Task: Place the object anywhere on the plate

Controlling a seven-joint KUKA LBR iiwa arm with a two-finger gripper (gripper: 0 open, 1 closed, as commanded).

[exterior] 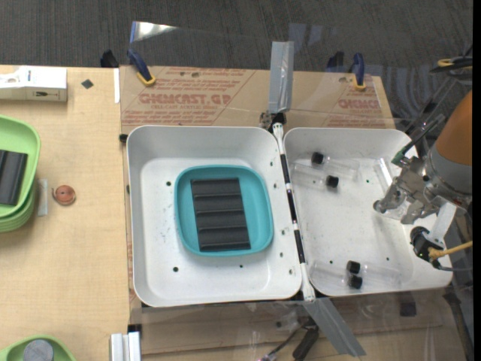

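the job is at the pick-up step, by my reading: nothing has reached the plate [261, 210] yet, and the arm [451, 153] is over the right bin [331, 220], hanging by that bin's right edge with its jaws turned down and inward. from where i stand i cannot tell whether the jaws are wide or narrow, and i see nothing held between them. the object is hard to pin down. what lies in the right bin looks like see-through plastic, little more than glints against the white floor, with small black caps giving it away: two caps [325, 169] toward the bin's far left corner and two more [353, 274] close together by its near edge. i'd take one of these as the object, though i can't say which. the near pair lies closer to the arm. the next move, i'd guess, calls for settling squarely over one piece and closing on it low, since clear, thin stuff lying flat gives little to grip. then it must be lifted over the seam between the bins to the left bin [150, 269], where the teal plate sits in the middle with a dark ribbed block [219, 214] covering most of it.
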